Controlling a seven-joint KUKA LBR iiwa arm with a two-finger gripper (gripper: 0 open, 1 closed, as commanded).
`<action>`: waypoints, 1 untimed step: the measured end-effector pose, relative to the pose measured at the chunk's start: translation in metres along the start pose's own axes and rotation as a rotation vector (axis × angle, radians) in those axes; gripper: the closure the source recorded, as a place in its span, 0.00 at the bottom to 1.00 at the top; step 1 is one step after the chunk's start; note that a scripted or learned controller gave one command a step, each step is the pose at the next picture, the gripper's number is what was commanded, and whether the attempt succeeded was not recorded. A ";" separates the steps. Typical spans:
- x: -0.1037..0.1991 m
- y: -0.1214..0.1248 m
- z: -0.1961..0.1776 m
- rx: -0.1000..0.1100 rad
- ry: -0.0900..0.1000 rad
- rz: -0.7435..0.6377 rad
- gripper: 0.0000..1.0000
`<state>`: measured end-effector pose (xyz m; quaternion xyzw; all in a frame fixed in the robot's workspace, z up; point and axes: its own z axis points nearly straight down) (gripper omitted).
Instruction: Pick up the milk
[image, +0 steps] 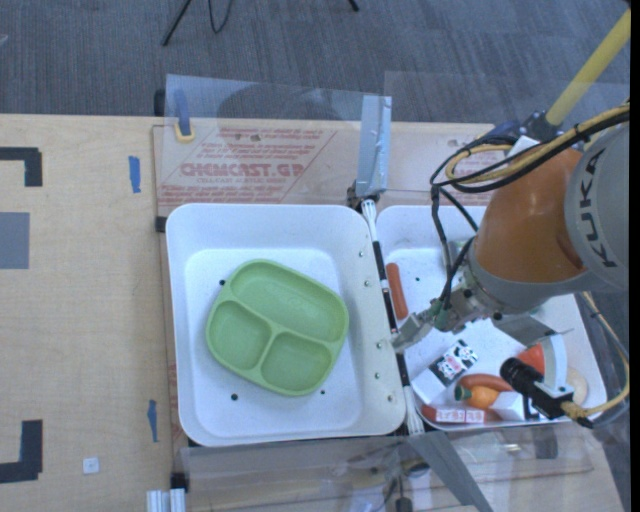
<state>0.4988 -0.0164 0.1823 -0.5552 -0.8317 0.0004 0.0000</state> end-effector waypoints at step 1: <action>-0.020 -0.029 0.000 0.003 0.003 -0.112 0.00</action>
